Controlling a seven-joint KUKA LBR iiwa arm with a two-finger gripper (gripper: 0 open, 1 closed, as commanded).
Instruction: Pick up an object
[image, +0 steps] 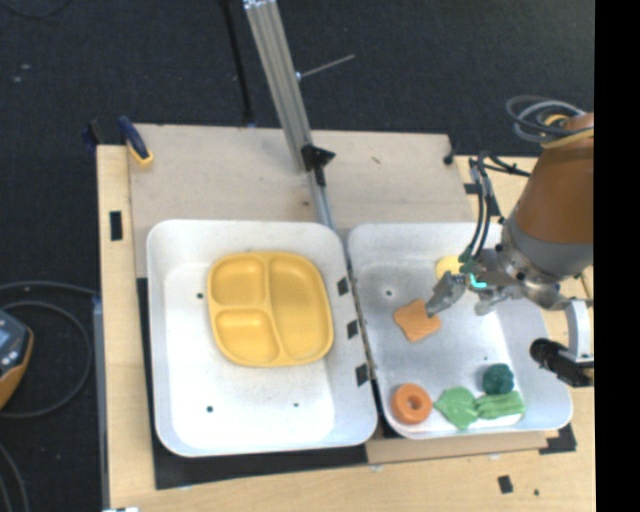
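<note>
In the right bin (400, 260) lies a flat orange piece (415, 321), near the middle. My gripper (441, 300) hangs just to its upper right, its fingers pointing down toward the piece. A yellow object (447, 267) peeks out behind the gripper. Along the bin's front edge sit an orange ring (410, 403), a light green lump (457, 406), another green piece (499, 405) and a dark green ball (497, 379).
The left bin (180, 400) holds a yellow divided plate (270, 307). A metal pole (285, 95) rises from the back, between the bins. Cables and the arm's body (555, 210) crowd the right side.
</note>
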